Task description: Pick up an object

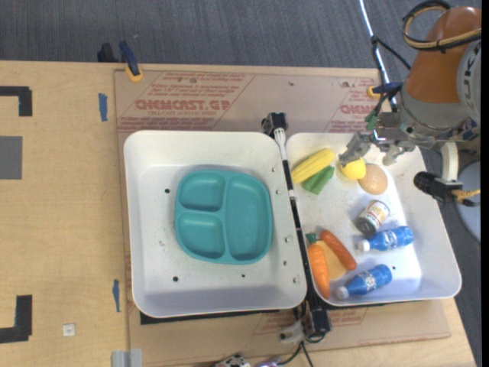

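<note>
My gripper [373,152] hangs over the far end of the right bin [435,228], its two fingers spread apart and open with nothing between them. Just below the fingers lie a small yellow lemon [353,170] and a tan egg-shaped piece [374,180], touching each other. To their left sit a yellow corn cob [312,164] and a green vegetable [322,179]. Nearer the front are a small can [372,216], two blue bottles [390,239] [365,281] and two orange carrots [338,249] [318,270].
The left bin [145,205] holds a teal divided plate [224,214]. A black clamp [273,122] sits at the far end of the ridge between the bins. The arm's orange band [451,29] and cables rise at the upper right.
</note>
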You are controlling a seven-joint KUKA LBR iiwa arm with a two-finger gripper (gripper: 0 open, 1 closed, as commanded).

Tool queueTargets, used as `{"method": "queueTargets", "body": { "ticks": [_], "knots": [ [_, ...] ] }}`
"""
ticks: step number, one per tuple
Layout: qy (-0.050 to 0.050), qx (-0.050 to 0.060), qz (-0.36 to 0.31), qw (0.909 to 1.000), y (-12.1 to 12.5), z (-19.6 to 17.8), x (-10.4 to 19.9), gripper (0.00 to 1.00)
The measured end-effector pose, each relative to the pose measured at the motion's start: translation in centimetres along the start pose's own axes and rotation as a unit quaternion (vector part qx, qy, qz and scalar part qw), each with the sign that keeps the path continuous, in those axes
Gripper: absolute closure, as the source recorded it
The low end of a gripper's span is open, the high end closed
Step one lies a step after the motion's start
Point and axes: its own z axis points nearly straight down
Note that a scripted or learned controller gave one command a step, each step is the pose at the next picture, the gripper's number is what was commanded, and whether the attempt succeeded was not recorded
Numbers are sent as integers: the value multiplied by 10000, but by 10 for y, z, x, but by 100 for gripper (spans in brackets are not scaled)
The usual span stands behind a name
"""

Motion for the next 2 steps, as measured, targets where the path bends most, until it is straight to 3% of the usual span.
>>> {"method": "queueTargets", "body": {
  "ticks": [1, 2],
  "knots": [
    [-6, -6, -676, 9977, -49, 99, -23, 0],
    [-12, -14, -1907, 9816, -112, 103, -48, 0]
  ]
}}
